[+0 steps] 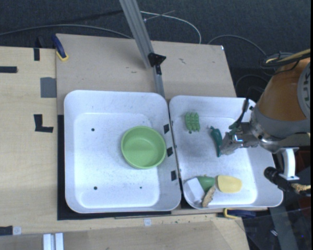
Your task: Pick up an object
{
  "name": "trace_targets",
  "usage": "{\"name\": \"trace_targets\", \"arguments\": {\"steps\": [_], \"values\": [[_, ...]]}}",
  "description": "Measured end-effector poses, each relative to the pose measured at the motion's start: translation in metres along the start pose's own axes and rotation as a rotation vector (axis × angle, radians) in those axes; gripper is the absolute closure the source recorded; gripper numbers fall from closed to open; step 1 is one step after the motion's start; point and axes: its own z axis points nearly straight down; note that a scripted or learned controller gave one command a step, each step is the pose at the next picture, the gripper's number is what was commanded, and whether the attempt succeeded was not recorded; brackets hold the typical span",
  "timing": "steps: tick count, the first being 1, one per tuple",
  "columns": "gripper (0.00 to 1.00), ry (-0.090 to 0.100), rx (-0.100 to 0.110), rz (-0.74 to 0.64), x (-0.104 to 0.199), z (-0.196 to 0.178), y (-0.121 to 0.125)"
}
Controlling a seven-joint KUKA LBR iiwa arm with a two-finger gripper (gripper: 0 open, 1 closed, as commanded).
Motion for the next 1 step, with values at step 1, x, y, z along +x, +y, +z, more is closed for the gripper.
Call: {"name": "trace_targets", "arguments": {"steps": [1], "values": [[1.00,-0.001,0.000,0.000,-0.0061,-0.0457,0.0062]]}}
